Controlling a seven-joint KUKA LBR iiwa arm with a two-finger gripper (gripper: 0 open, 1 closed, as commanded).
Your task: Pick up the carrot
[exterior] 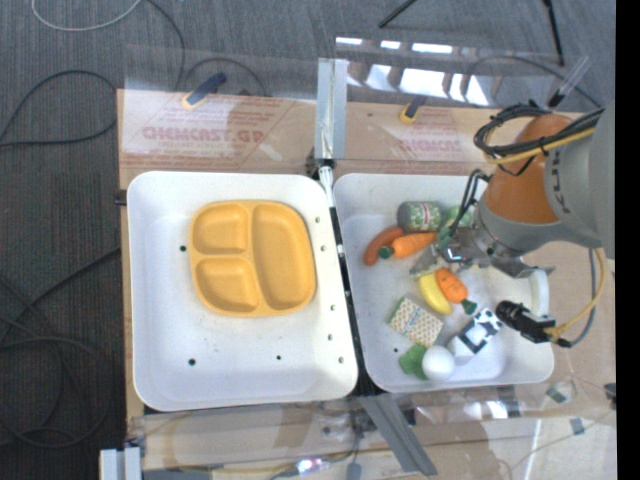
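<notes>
the carrot (413, 245) lies in the right bin (380, 353), near its upper left, tip toward a red-brown sausage-like piece (380, 244) and just below a green can (420, 214). the gripper (448, 251) sits right beside the carrot's leafy end; whether it is open or closed cannot be told. the left bin (160, 368) holds a yellow divided plate (253, 258).
</notes>
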